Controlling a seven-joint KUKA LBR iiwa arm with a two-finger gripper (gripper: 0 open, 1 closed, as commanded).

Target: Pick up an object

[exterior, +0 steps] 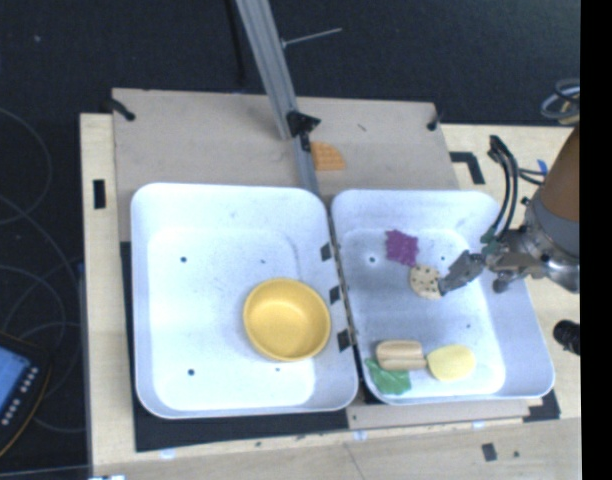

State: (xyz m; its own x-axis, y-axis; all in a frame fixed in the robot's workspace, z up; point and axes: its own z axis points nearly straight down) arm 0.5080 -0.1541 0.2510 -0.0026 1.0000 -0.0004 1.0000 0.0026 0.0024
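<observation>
Even overhead light, slightly soft focus

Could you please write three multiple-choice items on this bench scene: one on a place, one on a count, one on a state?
1. Where does the yellow bowl sit?
A. left bin
B. right bin
C. on the bench outside the bins

2. How many loose things lie in the right bin?
A. two
B. five
C. eight

3. How does the bowl stand?
A. upside down
B. on its side
C. upright, mouth up

Answers:
1. A: the yellow bowl rests on the left bin floor.
2. B: the right bin holds a purple piece, speckled die, tan block, yellow lump and green scrap.
3. C: its hollow inside faces the camera.
</observation>
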